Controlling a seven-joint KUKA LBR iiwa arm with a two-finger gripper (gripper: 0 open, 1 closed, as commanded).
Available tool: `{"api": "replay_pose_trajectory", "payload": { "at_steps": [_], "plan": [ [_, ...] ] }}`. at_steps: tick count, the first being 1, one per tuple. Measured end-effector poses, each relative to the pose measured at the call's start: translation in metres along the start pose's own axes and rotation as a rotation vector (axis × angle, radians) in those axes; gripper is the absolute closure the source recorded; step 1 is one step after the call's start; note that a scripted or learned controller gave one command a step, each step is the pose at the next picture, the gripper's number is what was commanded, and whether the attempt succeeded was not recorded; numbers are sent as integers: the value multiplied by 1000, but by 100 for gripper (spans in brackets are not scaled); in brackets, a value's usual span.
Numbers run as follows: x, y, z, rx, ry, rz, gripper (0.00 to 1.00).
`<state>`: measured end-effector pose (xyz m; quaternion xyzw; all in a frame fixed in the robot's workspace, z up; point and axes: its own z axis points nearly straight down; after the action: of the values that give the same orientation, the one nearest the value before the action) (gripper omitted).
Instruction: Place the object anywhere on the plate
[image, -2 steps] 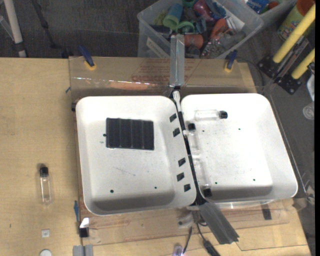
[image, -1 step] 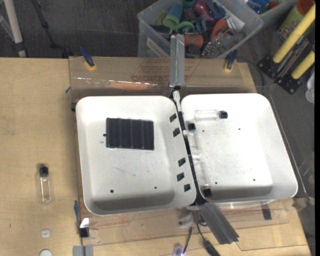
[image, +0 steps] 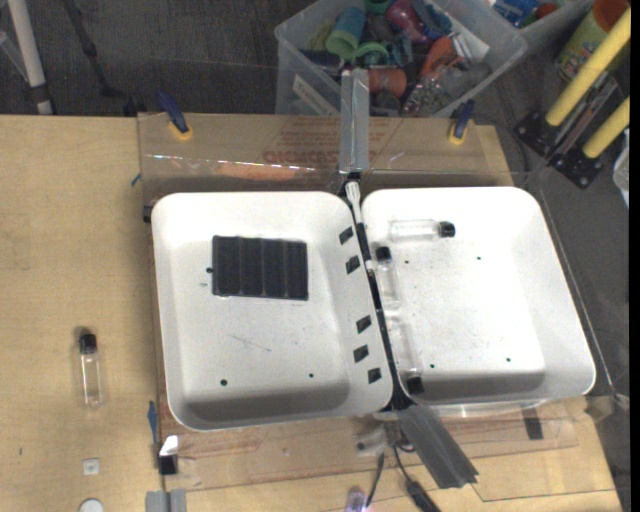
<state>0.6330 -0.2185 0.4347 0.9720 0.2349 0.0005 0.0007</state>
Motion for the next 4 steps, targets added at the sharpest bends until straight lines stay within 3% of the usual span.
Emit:
{"api": "replay_pose_trajectory", "payload": {
  "at_steps": [1,2,3,4],
  "plan": [
    [-3,-6,0,3,-2,266,100],
    [24,16,0,1,0,271,100],
    [36,-9,0,4,-2,157,100],
    [17,-23,0,5,-2,275,100]
  ]
}}
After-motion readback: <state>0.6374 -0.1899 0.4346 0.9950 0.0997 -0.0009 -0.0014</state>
